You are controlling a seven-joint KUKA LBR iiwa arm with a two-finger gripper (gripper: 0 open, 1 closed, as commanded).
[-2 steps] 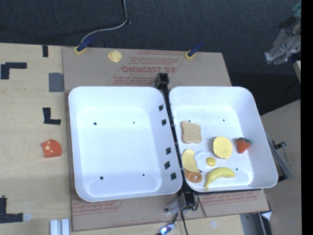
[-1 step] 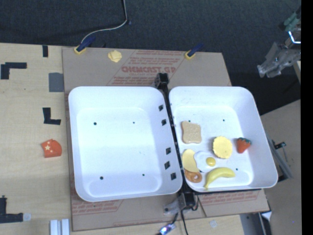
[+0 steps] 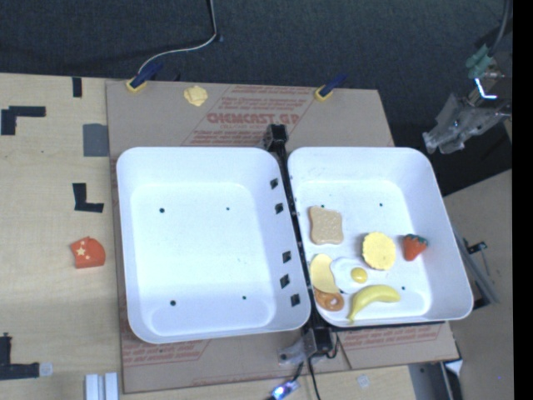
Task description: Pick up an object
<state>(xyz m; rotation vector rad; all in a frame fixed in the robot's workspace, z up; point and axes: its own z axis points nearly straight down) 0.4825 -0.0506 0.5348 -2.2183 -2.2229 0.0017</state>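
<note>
The gripper (image 3: 454, 133) is seen beyond the right bin's (image 3: 416, 167) far right corner; whether its jaws are apart cannot be told. Bread (image 3: 326, 225), strawberry (image 3: 414, 246) and banana (image 3: 372, 298) are crowded toward that bin's near edge.

Yellow banana (image 3: 372, 298), red strawberry (image 3: 414, 246), white bins (image 3: 133, 173)

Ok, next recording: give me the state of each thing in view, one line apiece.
Gripper: raised outside the bins at the right, nothing seen in it.
Bread slice: lying flat in the right bin.
Fried egg: flat, beside the banana.
Banana: lying near the front wall.
Strawberry: resting on the right slope.
Left bin: sits beside the right bin.
</note>
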